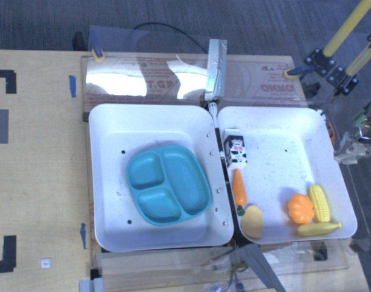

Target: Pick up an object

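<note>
Beside right bin [277,123] outer rim, blurred pale gripper [354,145], opening cannot be told, pumpkin [300,208], corn [320,202], banana [318,228], carrot [239,187] in right bin, blue tray [167,184] in left bin [112,126], wooden bench [36,163]

Both bins [106,126] are white. The divided plate [167,185] is turquoise. The carrot [239,188] and pumpkin [300,208] are orange, the corn [320,202] and banana [318,228] yellow, the pear [252,220] pale yellow. The small carton [235,149] shows black-and-white patches. The bench [33,181] is pale wood.
</note>
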Motion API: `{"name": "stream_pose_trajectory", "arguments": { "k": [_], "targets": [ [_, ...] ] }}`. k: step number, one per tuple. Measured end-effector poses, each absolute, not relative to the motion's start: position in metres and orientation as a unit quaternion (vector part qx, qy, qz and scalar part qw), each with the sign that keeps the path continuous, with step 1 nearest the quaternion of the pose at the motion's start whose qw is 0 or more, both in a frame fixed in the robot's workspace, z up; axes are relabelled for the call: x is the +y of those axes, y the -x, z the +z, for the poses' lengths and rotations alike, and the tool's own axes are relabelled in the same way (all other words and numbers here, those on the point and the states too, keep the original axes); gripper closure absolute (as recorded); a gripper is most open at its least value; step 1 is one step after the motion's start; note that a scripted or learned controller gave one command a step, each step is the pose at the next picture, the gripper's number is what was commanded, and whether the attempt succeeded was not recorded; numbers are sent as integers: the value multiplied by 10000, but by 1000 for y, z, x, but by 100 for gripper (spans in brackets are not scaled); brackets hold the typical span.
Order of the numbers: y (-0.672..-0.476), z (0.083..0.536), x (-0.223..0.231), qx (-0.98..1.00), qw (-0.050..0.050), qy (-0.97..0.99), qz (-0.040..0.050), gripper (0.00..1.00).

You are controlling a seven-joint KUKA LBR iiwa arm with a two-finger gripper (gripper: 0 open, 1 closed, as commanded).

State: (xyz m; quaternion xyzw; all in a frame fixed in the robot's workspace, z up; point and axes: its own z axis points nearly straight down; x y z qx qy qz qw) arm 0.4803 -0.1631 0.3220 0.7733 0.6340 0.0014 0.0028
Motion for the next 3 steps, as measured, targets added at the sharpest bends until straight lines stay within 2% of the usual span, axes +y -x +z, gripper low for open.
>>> {"name": "stream_pose_trajectory", "arguments": {
  "k": [1, 2, 3],
  "targets": [
    [-478, 213, -143, 6460, -38, -7634, -31, 100],
    [-479, 218, -196, 6997, 19, -7145, -3, 100],
    [-481, 228, -196, 7002, 44, -7139, 3, 100]
  ]
}}
